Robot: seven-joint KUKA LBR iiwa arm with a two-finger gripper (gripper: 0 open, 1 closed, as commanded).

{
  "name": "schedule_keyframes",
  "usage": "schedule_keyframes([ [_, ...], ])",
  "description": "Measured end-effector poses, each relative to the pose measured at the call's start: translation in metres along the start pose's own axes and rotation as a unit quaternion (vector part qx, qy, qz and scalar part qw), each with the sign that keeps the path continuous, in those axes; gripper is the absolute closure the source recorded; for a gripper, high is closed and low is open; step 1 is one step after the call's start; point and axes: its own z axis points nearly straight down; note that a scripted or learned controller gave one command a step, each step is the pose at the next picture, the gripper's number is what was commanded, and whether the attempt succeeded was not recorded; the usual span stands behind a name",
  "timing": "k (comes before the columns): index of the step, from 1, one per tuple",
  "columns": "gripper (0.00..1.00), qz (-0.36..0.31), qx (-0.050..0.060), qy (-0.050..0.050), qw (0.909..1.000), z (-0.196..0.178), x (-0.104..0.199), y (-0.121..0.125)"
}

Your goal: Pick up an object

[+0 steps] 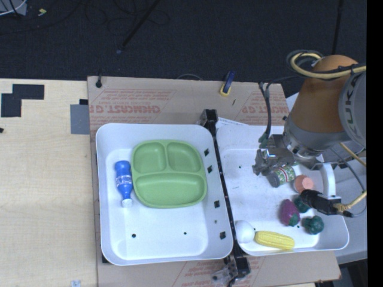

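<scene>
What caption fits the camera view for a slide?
Gripper low in the right bin by a small can; green plate and blue bottle in the left bin.

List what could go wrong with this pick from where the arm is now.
1. The gripper sits low in the right bin beside a small can; it may nudge the can away instead of enclosing it.
2. The can, pink piece, purple toy and green toy lie crowded together, so a try could disturb the others.
3. The arm hides part of this cluster, so alignment is hard to judge.
</scene>
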Motion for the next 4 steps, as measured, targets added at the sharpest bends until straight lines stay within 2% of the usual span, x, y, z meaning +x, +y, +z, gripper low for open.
schedule_keyframes([
  [1, 1.00, -0.002, -0.001, 0.000, 1.0000, -0.018, 0.026, -0.026],
  [2, 1.00, -0.001, -0.001, -0.001, 1.0000, -0.004, 0.023, -0.038],
  [3, 1.00, -0.002, -0.002, 0.000, 1.0000, -0.005, 0.034, -0.022],
  [4, 1.00, -0.001, -0.003, -0.001, 1.0000, -0.017, 0.028, -0.024],
])
